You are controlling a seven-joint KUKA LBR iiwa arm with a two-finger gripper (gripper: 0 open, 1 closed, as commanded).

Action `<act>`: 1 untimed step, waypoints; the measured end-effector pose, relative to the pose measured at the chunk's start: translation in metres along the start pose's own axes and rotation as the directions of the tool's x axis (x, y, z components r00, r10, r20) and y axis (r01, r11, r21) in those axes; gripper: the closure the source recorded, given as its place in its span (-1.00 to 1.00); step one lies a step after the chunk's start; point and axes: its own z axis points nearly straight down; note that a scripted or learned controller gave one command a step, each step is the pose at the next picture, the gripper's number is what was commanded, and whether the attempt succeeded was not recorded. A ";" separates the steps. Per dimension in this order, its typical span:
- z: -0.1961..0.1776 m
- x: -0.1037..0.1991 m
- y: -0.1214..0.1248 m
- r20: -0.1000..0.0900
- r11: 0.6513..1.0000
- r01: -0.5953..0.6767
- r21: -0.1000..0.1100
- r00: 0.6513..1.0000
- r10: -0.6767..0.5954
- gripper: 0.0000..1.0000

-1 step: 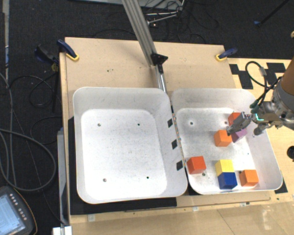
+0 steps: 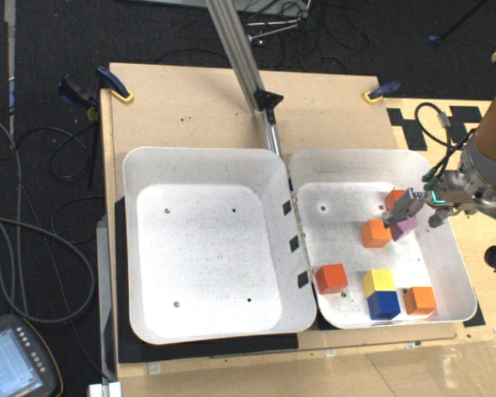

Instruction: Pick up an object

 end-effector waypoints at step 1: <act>0.044 0.001 -0.004 -0.001 1.000 -0.001 0.003 1.000 0.001 -1.00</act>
